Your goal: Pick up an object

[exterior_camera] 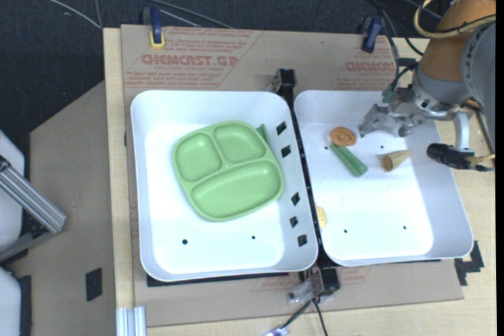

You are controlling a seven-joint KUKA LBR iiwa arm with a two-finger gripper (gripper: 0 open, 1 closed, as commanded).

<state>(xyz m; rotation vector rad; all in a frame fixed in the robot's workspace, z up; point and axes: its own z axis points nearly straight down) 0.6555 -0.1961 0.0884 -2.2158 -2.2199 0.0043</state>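
Two bins sit side by side on the surface. My end effector (387, 122) hovers over the right bin (394, 236), just beyond the carrot (342, 137), stick (349, 160) and cone (395, 161); I cannot tell whether it is released or clenched. Left of that bin, the other bin (157, 248) holds a green tray (228, 171).

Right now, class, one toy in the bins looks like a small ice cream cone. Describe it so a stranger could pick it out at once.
Look in the right bin, below the gripper. Three small toys lie in its upper half; the cone is furthest right. Unlike the long green stick and the round orange piece, it is tan and tapers to a point.
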